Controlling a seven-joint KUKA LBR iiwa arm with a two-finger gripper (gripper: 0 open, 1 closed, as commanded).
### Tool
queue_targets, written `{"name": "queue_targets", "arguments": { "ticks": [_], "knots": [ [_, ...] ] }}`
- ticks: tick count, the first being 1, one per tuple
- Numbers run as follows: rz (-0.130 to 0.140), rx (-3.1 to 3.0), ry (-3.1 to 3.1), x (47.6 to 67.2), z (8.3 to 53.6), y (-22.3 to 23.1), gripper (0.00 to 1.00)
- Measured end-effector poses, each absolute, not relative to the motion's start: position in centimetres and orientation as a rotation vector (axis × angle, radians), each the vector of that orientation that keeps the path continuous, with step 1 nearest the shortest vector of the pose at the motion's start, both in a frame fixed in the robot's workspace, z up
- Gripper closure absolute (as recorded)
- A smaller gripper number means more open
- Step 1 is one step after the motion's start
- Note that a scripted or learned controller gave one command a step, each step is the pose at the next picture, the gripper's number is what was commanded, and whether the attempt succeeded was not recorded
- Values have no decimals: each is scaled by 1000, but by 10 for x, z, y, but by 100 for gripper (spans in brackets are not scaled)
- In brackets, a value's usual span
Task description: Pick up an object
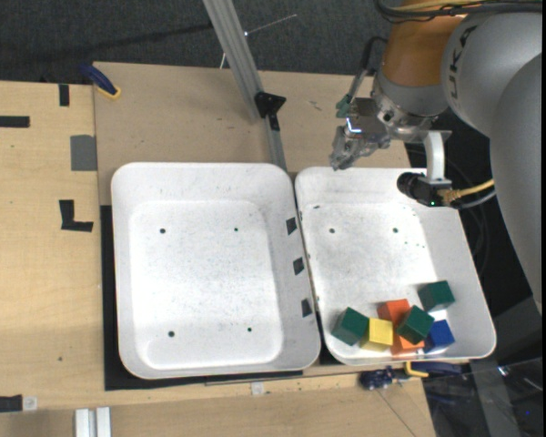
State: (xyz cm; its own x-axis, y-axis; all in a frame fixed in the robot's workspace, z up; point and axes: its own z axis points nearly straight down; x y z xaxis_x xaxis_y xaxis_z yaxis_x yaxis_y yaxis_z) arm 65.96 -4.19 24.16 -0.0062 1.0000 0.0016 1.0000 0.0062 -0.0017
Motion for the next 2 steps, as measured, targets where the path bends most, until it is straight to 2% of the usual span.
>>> {"name": "queue_targets", "arguments": {
  "ticks": [2],
  "knots": [
    [-2,-2212,-2228,647,241,61,100]
  ]
}}
